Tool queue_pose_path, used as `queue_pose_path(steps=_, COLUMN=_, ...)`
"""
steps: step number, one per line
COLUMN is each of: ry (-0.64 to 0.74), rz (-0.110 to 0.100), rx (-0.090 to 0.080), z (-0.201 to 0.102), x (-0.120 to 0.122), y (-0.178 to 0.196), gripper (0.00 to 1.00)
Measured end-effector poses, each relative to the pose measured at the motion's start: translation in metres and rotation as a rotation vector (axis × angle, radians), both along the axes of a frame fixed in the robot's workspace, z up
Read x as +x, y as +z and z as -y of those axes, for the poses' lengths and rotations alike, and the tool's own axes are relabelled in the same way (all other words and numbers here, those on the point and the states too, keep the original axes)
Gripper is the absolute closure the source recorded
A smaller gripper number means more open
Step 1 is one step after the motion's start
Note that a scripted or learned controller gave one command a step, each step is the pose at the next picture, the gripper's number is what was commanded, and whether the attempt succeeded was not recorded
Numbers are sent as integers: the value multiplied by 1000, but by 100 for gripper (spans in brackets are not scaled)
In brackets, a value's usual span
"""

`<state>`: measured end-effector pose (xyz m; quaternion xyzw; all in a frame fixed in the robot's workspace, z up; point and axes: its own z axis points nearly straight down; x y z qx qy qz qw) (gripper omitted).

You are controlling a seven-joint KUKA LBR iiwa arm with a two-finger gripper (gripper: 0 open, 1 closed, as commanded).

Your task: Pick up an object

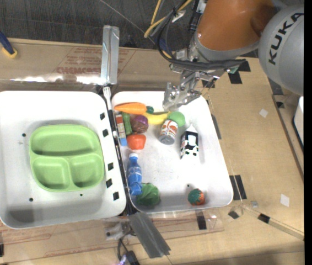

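Note:
My gripper hangs over the far edge of the right bin, just above a yellow banana and a green round fruit. Nothing shows between its fingers. Close by lie a carrot, a purple fruit, a red-orange fruit, a small can and a black-and-white carton. Toward the bin's near side lie a blue bottle, a green leafy vegetable and a strawberry.
The left bin holds a green divided tray. A metal bar stands at the far end of the ridge between the bins. The grey arm with its orange band comes in from the upper right.

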<state>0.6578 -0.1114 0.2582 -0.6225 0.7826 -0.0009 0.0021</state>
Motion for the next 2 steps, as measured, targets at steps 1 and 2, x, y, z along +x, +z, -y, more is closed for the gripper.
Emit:
queue_pose_path(steps=1, ry=140, rz=-5, rx=0, z=38, x=-1, y=-19, gripper=100)
queue_pose_path(steps=2, ry=393, rz=-1, rx=-1, z=56, x=-23, y=12, gripper=100)
